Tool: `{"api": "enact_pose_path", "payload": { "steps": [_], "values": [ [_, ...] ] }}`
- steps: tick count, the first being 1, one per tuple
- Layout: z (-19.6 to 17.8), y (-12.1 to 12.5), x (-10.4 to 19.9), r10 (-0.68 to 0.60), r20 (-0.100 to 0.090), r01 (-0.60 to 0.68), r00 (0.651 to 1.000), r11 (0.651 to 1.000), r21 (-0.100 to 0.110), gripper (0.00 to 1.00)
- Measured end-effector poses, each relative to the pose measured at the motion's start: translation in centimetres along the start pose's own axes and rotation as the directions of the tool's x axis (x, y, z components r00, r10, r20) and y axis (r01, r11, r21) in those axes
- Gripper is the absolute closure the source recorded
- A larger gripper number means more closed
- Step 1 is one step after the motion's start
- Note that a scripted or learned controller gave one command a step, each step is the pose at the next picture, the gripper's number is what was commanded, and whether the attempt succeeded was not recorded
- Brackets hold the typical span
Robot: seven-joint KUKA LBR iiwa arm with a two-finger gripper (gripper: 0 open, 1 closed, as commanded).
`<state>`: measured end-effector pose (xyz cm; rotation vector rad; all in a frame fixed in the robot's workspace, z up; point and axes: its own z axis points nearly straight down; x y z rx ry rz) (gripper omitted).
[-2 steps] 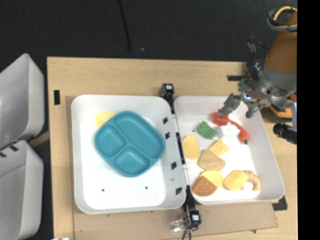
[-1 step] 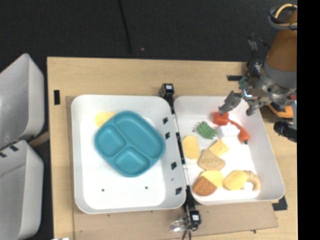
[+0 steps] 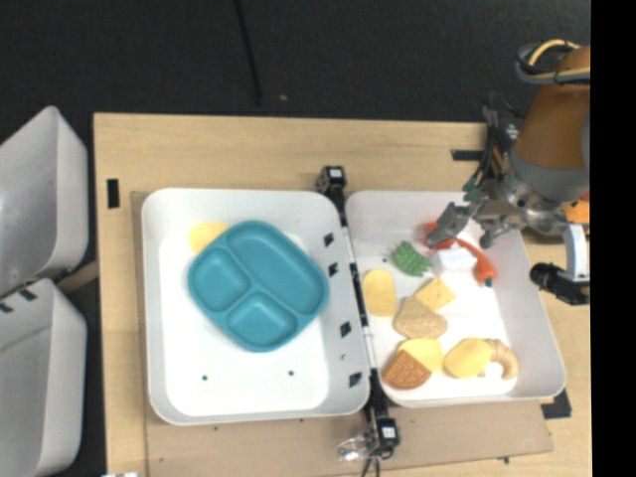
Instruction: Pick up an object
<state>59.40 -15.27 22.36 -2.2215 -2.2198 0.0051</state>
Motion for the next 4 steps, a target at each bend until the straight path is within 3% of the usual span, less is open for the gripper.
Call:
{"api": "enact_pose_path", "payload": {
  "steps": [2, 3, 4],
  "values": [
    [11.6, -0.1, -0.5, 0.001, 0.000, -0.001, 1.000, 1.000, -0.001, 0.00],
    [10.2, 0.0, -0.6, 0.007, 0.000, -0.007, 1.000, 1.000, -0.007, 1.00],
    [5.2, -0.2, -1.7, 0.002, 0.001, -0.002, 1.000, 1.000, -0.008, 1.00]
  ]
}}
